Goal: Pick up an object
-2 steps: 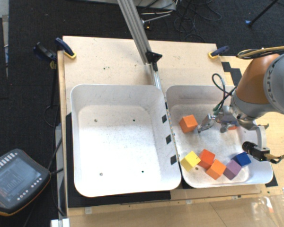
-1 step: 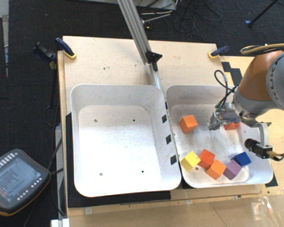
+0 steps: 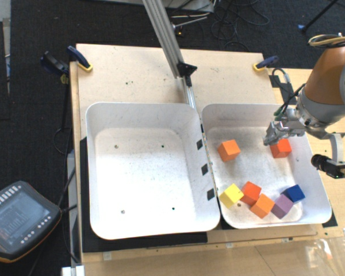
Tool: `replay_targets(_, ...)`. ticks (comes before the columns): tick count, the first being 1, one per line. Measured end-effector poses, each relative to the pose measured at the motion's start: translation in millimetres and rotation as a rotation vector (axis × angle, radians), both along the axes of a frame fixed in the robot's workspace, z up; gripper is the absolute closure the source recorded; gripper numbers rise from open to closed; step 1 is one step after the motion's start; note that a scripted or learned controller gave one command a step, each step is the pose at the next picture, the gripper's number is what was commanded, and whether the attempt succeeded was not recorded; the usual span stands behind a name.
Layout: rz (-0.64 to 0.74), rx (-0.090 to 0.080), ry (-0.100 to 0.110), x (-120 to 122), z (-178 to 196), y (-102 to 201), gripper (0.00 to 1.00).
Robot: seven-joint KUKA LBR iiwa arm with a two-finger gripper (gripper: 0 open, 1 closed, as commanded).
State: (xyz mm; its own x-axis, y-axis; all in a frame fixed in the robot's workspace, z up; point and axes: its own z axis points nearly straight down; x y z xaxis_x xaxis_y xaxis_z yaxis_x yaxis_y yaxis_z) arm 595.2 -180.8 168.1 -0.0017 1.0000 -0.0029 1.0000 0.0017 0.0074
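Hovering gripper (image 3: 274, 134) over the right bin (image 3: 310, 171), touching the red-orange cube (image 3: 282, 148) at its left; you cannot tell its opening. Risk: an off-centre descent may nudge the cube toward the wall.

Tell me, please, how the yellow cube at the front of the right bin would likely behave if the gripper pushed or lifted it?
The yellow cube has flat faces, so it would probably slide rather than roll. It touches the orange-red cube, so a push would likely shift that one too. It looks stiff and small, probably light, giving the gripper parallel sides to clamp.
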Motion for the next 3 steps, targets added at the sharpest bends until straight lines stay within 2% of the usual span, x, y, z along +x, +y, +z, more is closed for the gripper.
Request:
replay_targets(1, 0.000, -0.001, -0.001, -2, 61, -7, 1.00)
replay_targets(2, 0.000, 0.001, 0.004, -2, 75, -7, 1.00)
replay_targets(3, 0.006, 0.004, 0.008, -6, 76, 44, 1.00)
